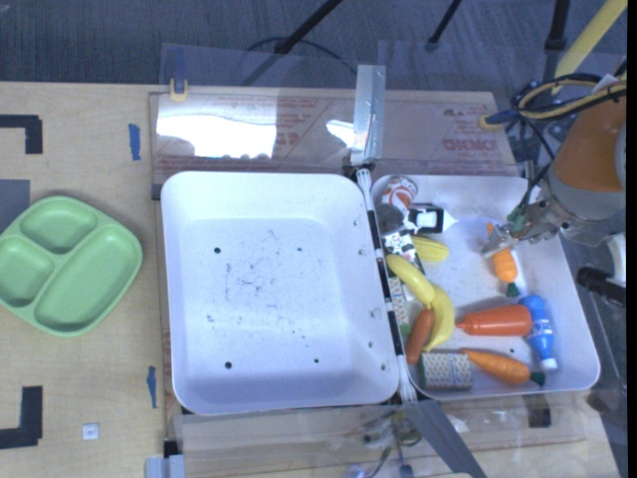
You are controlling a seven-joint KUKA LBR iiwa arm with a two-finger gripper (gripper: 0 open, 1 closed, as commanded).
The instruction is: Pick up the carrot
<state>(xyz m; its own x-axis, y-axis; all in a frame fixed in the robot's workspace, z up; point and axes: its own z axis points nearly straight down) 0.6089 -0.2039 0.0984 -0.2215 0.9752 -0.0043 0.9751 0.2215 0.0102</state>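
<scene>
A small orange carrot (505, 265) with a green top lies in the right bin (582, 312), near its upper right part. My gripper (518, 229) hangs just above and slightly right of it, at the end of the grey arm with the orange band (589, 152). Nothing shows held in the gripper. A second, longer carrot (498, 366) lies along the bin's front edge. A thick orange piece (493, 319) sits between the two.
The right bin also holds a yellow banana (426, 289), a corn cob (431, 251), a brown sausage (419, 333), a blue bottle (538, 333) and a grey block (445, 369). The left bin (199, 207) adjoins it. A green divided plate (65, 264) lies far left.
</scene>
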